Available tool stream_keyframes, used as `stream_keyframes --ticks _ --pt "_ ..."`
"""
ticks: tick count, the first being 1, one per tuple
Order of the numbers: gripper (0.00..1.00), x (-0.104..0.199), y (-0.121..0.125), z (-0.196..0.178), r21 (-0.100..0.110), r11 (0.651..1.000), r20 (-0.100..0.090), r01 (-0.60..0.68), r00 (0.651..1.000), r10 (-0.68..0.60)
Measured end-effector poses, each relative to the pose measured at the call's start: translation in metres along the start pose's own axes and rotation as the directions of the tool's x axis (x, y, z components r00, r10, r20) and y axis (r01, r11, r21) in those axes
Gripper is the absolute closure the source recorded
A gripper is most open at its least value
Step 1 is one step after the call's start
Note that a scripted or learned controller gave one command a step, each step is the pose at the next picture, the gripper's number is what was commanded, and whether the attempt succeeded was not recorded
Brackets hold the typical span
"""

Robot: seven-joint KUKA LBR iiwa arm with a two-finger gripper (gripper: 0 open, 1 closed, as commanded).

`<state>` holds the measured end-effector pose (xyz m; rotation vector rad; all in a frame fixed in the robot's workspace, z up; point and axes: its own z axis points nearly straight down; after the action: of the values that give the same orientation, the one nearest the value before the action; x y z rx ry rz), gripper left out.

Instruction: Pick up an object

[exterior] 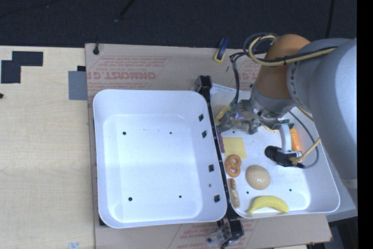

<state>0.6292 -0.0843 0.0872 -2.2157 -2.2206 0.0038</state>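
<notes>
- We read the view as a clock face, with 12 o'clock at its far edge and 6 o'clock at its near edge.
- 2 white bins sit side by side on a cardboard sheet. The left bin is toward 9 o'clock and the right bin toward 3 o'clock, and their rims meet along a black strip.
- The arm reaches in from 3 o'clock, and its orange band stands over the right bin's 12 o'clock end.
- The gripper hangs low over the right bin's 11 o'clock corner, just beside the shared rim. We cannot tell whether it is released or clenched, or whether it grasps anything.
- All 6 things to pick lie on the right bin's floor.
- A flat yellow square lies at 6 o'clock of the gripper, just beside it.
- A pretzel lies at 6 o'clock of the square and touches its near edge.
- A round tan roll lies at 4 o'clock of the pretzel, just beside it but apart.
- A banana lies crosswise by the 6 o'clock wall, at 6 o'clock of the roll.
- A thin brown stick lies along the 9 o'clock wall, at 6 o'clock of the pretzel.
- A carrot lies at 4 o'clock of the gripper, pointing from 12 to 6 o'clock and partly hidden by robot parts.
</notes>
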Motion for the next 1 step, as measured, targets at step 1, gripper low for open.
stream_keyframes --ticks 1 --pt "0.0 0.0026 0.0144 -0.0002 -0.002 1.0 0.001 -0.002 1.0 0.002"
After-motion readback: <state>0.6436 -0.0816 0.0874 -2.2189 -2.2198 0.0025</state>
